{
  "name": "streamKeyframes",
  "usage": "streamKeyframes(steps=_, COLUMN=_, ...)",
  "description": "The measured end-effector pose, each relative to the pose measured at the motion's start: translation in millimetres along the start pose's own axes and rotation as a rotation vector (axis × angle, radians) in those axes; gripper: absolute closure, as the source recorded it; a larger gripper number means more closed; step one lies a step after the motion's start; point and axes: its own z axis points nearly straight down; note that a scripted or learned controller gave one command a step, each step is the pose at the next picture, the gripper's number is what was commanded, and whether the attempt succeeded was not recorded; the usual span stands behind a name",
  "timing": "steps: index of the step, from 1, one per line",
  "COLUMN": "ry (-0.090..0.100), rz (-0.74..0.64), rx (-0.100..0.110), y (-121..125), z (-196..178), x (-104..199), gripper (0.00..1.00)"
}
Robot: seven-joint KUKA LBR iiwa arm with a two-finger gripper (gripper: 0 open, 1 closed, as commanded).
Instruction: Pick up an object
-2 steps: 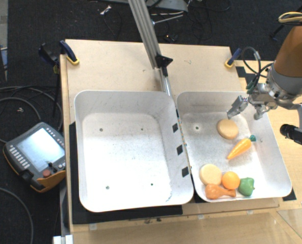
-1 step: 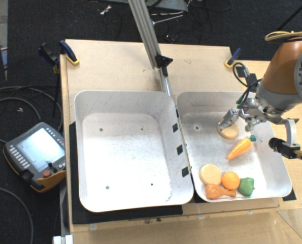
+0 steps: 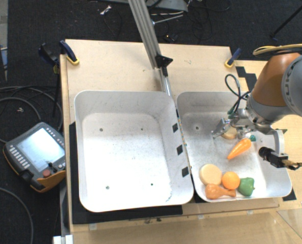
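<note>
end effector (image 3: 227, 130) sits low in the right bin (image 3: 201, 105), reaching in from the right under the orange-banded arm (image 3: 275, 88). its metal fingers are directly over a small pale object (image 3: 231, 133) on the bin floor; whether they are open, closed, or actually gripping that object cannot be told at this resolution. no hold is confirmed.

nearest other item: a carrot (image 3: 239, 148), just below and to the right of the end effector, near but apparently not touching the pale object. its long axis runs diagonally, tip toward the lower left, thick end toward the upper right.

further toward the bin's front edge lies a cluster, well apart from the end effector: a cream disc (image 3: 210, 174), an orange ball (image 3: 231, 180), a green piece (image 3: 246, 186), and an orange pear-like piece (image 3: 217, 191).

left bin (image 3: 123, 149) adjoins on the table (image 3: 115, 65).

judgement: the pale object is the likely target, lying straight beneath the fingers; a lift should reveal whether it is held.
</note>
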Motion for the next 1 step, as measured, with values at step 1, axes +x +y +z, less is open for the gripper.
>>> streamKeyframes(steps=1, ry=-0.001, rz=0.001, rx=-0.007, y=1.9, z=-14.0, x=-0.5, gripper=1.00)
